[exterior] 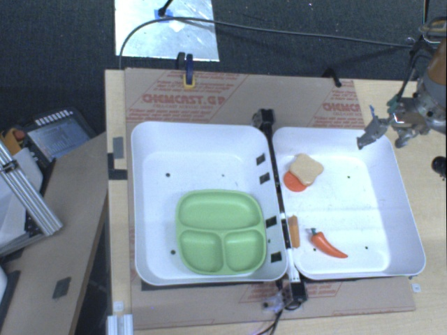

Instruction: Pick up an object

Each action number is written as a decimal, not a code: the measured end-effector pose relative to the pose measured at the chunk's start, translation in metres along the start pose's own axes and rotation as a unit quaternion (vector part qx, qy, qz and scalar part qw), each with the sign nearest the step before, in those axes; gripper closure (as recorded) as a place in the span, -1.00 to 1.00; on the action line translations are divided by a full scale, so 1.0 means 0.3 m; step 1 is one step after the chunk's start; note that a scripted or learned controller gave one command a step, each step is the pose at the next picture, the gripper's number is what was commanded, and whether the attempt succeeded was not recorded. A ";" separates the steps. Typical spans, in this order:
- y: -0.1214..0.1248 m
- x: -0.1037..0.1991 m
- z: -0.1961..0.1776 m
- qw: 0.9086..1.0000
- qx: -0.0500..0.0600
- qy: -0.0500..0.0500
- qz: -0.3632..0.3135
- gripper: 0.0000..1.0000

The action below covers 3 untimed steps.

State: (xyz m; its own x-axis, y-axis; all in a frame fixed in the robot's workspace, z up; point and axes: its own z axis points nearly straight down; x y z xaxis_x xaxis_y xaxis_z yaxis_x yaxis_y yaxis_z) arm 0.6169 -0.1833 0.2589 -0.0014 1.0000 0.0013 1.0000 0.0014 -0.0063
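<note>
A: Where is the gripper point(385, 132)?

B: High at the right, above the far right corner of the right bin point(391, 187). Its fingers stand spread, with nothing between them. One fingertip hangs over the bin's back rim, the other just outside the right rim.

A: And the things to pick?

B: All in the right bin, toward its left half. A tan slice point(307, 167) lies partly on an orange disc point(294, 182), near the back left. A red pepper point(328, 244) lies toward the front, slanted, and a small brown stick point(294, 231) lies right against the divider between the bins.

A: How much room is there around them?

B: The bin's right half is bare floor, so there is open space on that side of the slice and the pepper. The stick is tight to the left wall. The pepper sits clear of the front rim.

A: The left bin point(150, 187)?

B: A green tray point(219, 230) with three compartments fills its front middle, close to the front rim and to the divider. The back half of that bin is bare.
</note>
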 end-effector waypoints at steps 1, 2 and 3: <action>0.006 0.001 -0.015 1.000 -0.004 -0.001 -0.001 -1.00; -0.021 -0.002 0.178 1.000 -0.002 0.000 0.000 -1.00; -0.022 0.023 0.326 1.000 -0.002 0.000 -0.001 -1.00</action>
State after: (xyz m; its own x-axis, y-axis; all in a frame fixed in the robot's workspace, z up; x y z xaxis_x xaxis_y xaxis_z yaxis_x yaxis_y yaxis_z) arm 0.6095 -0.1762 0.1613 -0.0031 1.0000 0.0006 1.0000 0.0031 -0.0016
